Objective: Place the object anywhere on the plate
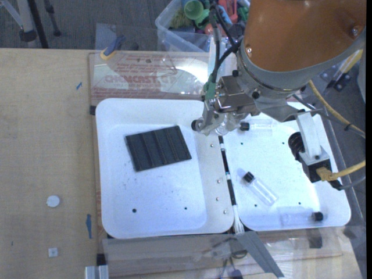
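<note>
A dark grey ribbed plate (158, 148) lies flat in the left bin (116, 214), toward its far side. In the right bin (334, 211) lie small clear vials with black caps: one (258, 187) near the middle, one (302, 217) by the near rim, and one (257, 125) at the far side under the arm. My gripper (211, 125) hangs over the far end of the rims between the two bins, right of the plate. I see nothing clearly held in it. The wrist and its orange band (302, 22) hide the right bin's far part.
A clear tub of coloured toys (195, 10) stands behind the bins. A clear sheet with red lettering (145, 77) lies along the left bin's far rim. A white bracket with a black part and yellow cable (311, 147) sits over the right bin's right side. A small white disc (53, 201) rests on the wooden bench.
</note>
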Controlling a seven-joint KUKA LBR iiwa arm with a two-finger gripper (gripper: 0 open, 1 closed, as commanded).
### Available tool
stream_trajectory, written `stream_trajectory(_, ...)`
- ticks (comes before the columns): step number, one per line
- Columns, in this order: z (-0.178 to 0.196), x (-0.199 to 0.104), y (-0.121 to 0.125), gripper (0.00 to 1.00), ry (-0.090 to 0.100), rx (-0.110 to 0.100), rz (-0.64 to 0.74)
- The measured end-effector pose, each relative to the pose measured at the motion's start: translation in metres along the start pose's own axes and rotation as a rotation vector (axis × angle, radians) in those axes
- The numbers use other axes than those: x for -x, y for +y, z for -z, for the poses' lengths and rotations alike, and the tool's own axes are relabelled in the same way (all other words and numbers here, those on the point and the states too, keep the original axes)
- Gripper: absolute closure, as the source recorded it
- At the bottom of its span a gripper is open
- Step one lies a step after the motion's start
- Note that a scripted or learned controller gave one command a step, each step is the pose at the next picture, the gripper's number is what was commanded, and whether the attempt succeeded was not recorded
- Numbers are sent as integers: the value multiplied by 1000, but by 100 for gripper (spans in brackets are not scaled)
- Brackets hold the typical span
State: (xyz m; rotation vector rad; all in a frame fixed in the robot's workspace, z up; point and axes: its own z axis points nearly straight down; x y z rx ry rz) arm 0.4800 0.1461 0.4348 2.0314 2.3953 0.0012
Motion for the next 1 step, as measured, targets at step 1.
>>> stream_trajectory(1, 0, 9, -2, 100, 0, -2, 326)
